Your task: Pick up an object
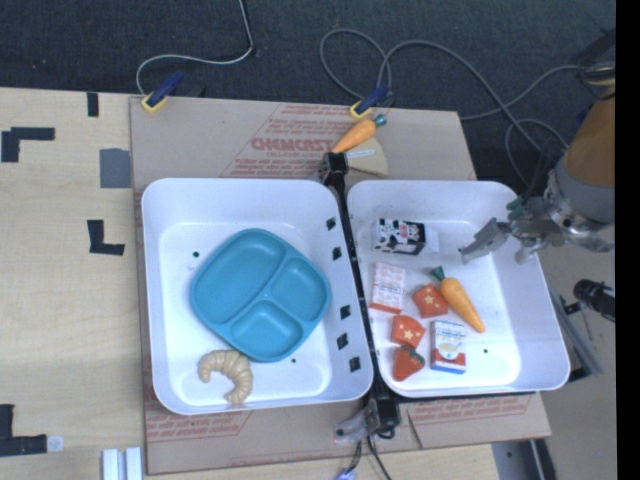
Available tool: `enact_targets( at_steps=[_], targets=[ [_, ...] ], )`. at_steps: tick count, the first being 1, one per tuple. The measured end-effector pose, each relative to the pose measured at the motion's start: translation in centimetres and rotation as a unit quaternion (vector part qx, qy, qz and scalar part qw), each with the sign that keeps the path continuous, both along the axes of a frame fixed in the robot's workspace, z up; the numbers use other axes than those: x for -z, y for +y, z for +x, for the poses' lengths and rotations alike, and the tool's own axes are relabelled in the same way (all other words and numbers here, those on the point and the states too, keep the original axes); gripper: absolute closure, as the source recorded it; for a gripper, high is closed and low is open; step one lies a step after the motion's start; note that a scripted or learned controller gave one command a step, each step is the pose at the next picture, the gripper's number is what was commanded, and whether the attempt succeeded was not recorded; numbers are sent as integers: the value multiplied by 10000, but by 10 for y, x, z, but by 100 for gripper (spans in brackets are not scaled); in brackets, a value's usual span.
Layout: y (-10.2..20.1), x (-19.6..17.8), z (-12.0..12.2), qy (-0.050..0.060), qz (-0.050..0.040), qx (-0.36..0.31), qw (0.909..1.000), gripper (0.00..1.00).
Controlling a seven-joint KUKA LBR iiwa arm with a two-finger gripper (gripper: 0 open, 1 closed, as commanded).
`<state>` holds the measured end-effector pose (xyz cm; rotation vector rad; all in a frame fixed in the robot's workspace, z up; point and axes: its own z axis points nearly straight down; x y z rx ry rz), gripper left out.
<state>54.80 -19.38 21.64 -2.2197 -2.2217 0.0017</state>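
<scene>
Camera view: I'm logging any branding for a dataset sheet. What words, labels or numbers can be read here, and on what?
"CHEMCAST": red print, faint and only probably this, on the cardboard sheet under the bins.
Further red print along that sheet's edges: too blurred to read.
Black-and-white carton: pattern, no legible text.
White-and-red packet: print too small.
Small blue-and-red carton: label too small.
</scene>
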Motion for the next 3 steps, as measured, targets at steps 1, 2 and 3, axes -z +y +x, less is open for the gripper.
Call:
enact_targets(
  at_steps=[1,2,3],
  targets=[
    [35,130,6,-22,0,-4,10000,0],
    [34,120,7,-37,-19,1,10000,100],
    [111,32,23,-11,3,-9,10000,100]
  ],
)
